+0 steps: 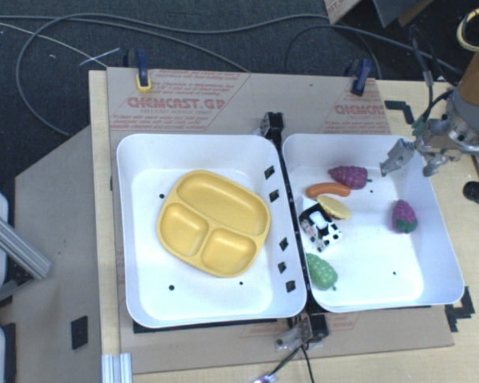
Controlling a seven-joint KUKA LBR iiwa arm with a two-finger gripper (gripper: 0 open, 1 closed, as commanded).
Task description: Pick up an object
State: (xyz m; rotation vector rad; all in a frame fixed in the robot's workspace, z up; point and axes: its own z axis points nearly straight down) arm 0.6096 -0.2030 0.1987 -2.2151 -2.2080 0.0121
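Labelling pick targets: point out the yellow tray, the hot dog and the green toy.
yellow tray (pixel 193 200): camera view, floor of its large upper compartment.
hot dog (pixel 328 190): camera view, middle of its orange length.
green toy (pixel 322 273): camera view, centre of its bumpy top.

Dark grey carpet (pixel 56 70) with loose cables (pixel 40 50) surrounds the bench (pixel 104 214)

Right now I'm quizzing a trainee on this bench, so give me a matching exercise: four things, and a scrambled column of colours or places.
Things:
1. divided plate
2. sausage
3. leafy toy
4. grape bunch

Descriptions:
A. green, front of the right bin
B. yellow, in the left bin
C. purple, back of the right bin
D. orange-red, beside the grape bunch

Pairs: 1-B, 2-D, 3-A, 4-C
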